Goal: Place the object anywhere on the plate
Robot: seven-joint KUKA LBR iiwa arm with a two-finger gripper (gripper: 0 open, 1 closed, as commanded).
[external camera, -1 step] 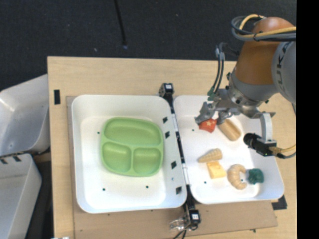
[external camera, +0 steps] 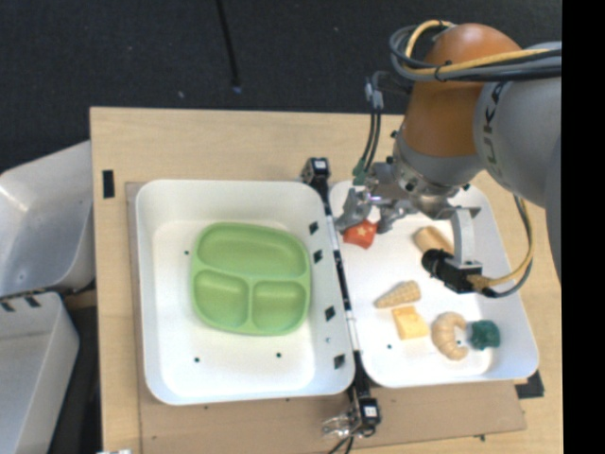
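Gripping red object (external camera: 359, 235), gripper (external camera: 365, 218) clenched around it, above right bin's (external camera: 510, 353) left edge.

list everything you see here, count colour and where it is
bench: 1, light wood, under both bins
bins: 2, white, side by side on the bench
plate: 1, green, three compartments, in the left bin
red object: 1, red-orange, right bin near its upper left corner, right at the tool's tip
tan roll: 1, beige, right bin, upper middle
cone: 1, tan, ridged, right bin centre
yellow block: 1, yellow, right bin, below the cone
ring: 1, pale tan, right bin lower right
teal piece: 1, teal, touching the ring's right side
arm: 1, grey with orange band, from the right
tool: 1, dark, above the red object
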